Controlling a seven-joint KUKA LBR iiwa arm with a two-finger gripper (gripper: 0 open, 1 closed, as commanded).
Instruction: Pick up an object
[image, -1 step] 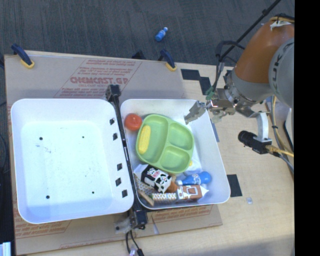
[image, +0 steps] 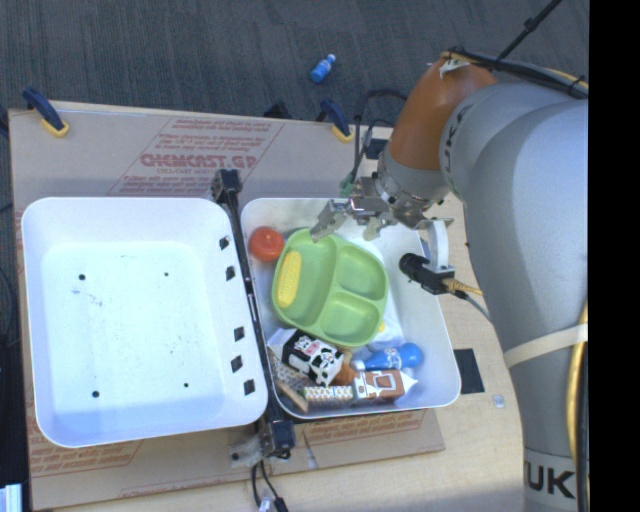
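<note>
The right bin (image: 438, 345) holds a green divided plate (image: 340, 290) with a yellow piece (image: 288, 278) lying on its left side. An orange-red ball (image: 265, 243) sits at the bin's back left. Along the front lie a black-and-white cow-patterned toy (image: 314, 357), a blue toy (image: 393, 357) and a brown-and-white carton (image: 362, 388). My gripper (image: 352, 221) hangs over the plate's back edge, open, with nothing between its fingers.
The left bin (image: 40, 300) stands beside the right one, with a black hinge strip (image: 240, 290) between them. Both rest on cardboard held by blue clamps (image: 45, 110). A small blue object (image: 322, 68) lies on the floor beyond. The grey arm (image: 520, 200) covers the right side.
</note>
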